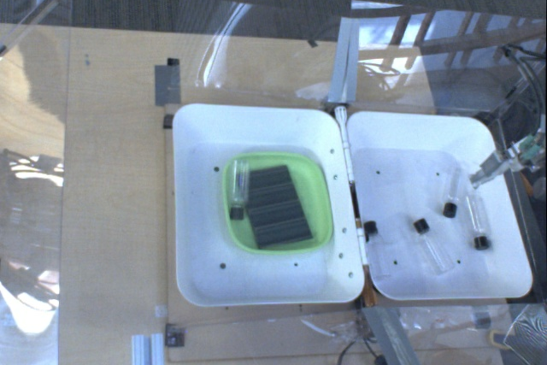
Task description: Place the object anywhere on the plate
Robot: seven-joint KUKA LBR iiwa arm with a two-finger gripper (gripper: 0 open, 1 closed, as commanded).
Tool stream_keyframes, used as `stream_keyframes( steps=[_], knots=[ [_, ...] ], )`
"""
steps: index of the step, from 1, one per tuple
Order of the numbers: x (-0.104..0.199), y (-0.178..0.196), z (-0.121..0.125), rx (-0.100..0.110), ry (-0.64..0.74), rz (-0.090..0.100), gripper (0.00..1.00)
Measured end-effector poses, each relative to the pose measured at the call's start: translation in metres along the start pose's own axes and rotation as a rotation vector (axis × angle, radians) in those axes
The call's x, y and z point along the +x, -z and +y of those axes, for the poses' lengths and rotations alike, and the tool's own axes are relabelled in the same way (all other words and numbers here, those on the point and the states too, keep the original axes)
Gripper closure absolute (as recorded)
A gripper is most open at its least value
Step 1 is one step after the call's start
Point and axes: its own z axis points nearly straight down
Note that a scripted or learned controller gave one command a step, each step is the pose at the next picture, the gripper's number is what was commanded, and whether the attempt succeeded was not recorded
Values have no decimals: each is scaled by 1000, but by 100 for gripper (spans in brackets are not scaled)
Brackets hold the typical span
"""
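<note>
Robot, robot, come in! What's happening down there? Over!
Claw at right bin's far right edge, above the clear tubes. Green plate in left bin already carries a dark block and one tube.

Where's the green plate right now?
The green plate sits in the left bin, holding a dark ridged block and a clear vial.

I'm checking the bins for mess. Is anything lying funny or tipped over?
Mostly tidy. In the right bin, three clear tubes with black caps lie scattered on their sides at different angles. On the green plate, a dark ridged block sits askew beside another clear tube.
</note>
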Motion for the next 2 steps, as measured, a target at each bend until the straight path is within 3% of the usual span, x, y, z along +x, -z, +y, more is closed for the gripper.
stream_keyframes(
  steps=[1, 2],
  knots=[
    [-7, 131, -2, -2, -96, -2, 0],
    [0, -8, -22, 6, -124, 4, 0]
  ],
)
